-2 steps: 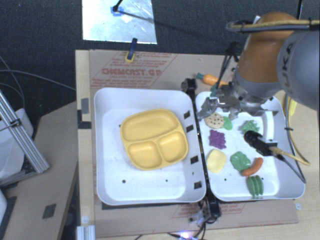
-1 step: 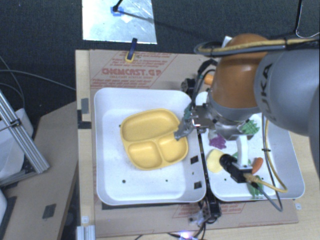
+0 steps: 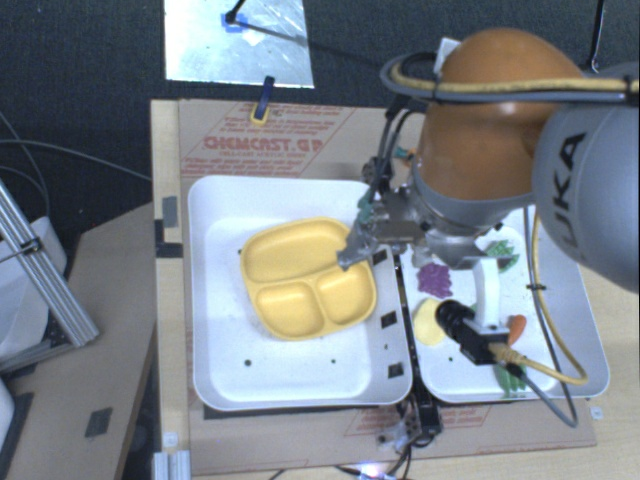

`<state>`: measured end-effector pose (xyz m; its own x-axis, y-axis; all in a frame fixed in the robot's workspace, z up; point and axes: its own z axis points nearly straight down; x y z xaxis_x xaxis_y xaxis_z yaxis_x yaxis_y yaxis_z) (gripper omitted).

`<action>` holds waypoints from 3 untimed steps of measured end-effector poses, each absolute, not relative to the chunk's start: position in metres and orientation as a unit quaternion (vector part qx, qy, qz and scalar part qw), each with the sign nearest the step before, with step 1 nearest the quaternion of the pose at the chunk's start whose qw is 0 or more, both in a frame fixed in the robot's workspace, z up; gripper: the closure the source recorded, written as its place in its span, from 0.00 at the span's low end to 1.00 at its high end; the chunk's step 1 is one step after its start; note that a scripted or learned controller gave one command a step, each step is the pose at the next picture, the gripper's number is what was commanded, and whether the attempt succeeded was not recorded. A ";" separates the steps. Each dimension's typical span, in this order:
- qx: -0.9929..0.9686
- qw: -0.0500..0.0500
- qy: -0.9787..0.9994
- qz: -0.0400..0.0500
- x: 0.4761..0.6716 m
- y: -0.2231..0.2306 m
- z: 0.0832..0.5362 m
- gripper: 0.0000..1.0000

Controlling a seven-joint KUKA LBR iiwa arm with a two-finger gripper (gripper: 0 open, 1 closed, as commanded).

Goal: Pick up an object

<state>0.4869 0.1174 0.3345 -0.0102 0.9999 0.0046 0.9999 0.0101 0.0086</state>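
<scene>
A yellow three-compartment plate lies in the left bin. My gripper hangs from the grey and orange arm over the seam between the bins, right at the plate's right rim. Whether it touches the rim is unclear. In the right bin lie a purple bunch of grapes, a pale yellow round piece, a small carrot and a green leafy piece. The arm hides much of the right bin's back half.
Another green piece lies near the right bin's front rim. A brown printed board sits under the bins, with a blue and yellow clip at its back edge. A shiny sheet lies behind.
</scene>
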 end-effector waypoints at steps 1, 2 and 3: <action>0.701 0.000 0.713 0.005 0.486 0.235 0.401 0.00; 0.706 0.004 0.708 0.008 0.565 0.234 0.526 0.00; 0.703 0.001 0.711 0.003 0.563 0.234 0.531 1.00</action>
